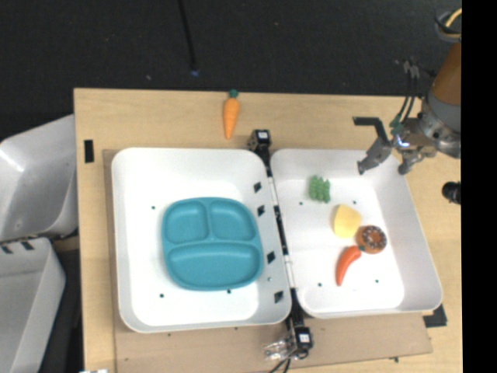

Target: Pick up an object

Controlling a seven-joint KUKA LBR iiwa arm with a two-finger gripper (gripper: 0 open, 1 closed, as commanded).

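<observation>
- Nearest the camera: a tangle of wires (283, 350) at the front edge of the surface (178, 103), just below the gap between the bins.
- Task barely begun, by the look of it: nothing lifted, every object lying loose.
- Tool (386, 160) spread apart and holding nothing, poised over the right bin's (411, 301) far right corner.
- In the right bin: green piece (319, 187), yellow lump (346, 221), donut (371, 238) touching it, red pepper (348, 263) just below.
- In the left bin (132, 301): a teal divided plate (211, 242).
- Outside both bins, on the far side: a carrot (231, 114).
- Left to do: descend, close on one object, raise it.
</observation>
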